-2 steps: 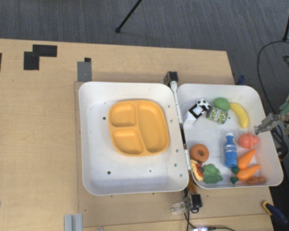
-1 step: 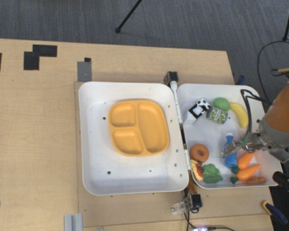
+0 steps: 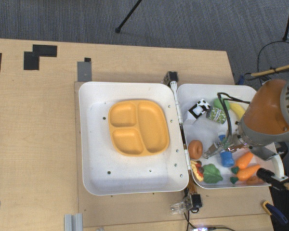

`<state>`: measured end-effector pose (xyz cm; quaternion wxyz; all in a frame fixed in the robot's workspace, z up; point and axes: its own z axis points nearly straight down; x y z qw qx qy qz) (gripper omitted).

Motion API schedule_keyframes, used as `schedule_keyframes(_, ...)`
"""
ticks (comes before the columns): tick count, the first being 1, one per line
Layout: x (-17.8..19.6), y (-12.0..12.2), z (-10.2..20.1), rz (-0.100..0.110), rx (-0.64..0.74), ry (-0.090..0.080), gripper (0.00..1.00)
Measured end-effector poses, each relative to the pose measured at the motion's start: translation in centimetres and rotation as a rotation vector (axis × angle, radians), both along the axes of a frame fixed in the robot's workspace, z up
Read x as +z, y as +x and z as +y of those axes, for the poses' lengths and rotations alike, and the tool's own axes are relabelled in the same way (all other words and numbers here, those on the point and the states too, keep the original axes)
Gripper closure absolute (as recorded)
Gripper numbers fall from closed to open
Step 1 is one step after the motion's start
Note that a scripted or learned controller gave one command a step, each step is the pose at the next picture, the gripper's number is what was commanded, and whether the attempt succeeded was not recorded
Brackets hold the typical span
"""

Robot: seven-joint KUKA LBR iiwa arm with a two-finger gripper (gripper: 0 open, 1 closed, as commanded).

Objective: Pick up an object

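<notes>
1. Target: not fixed by the task. Candidates all sit in the right bin point(image 3: 279, 165). Nearest the tool are a small blue block point(image 3: 226, 158) and a brown egg-shaped piece point(image 3: 195, 149), both lying on the bin floor.
2. Gripper point(image 3: 216, 149) is down inside the right bin, between the brown piece and the blue block. Metal fingers look slightly apart, with nothing visibly between them. Call it empty and parted, low confidence given the angle.
3. Progress: approach is done and the tool is at pick height, by my read. No grasp or lift is shown. Close, lift and hold check are all left.
4. Other items in the right bin: a green leafy piece point(image 3: 212, 173) by the front wall, two orange carrots point(image 3: 248, 167) to its right, a black-and-white toy point(image 3: 199, 109) and a green packet point(image 3: 216, 114) near the back, and a yellow piece point(image 3: 237, 110) partly under the arm.
5. Risk: the clutter is tight, so the fingers could straddle the gap and close on air, or nudge the blue block away.
6. Left bin point(image 3: 94, 177) holds a yellow divided plate point(image 3: 137, 127), well apart from the tool and not in play.
</notes>
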<state>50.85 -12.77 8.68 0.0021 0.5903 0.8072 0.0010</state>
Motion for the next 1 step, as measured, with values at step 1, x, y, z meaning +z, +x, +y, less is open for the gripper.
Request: schedule_keyframes(1,1.16,0.26,0.04,-0.008,0.001,-0.001,1.00)
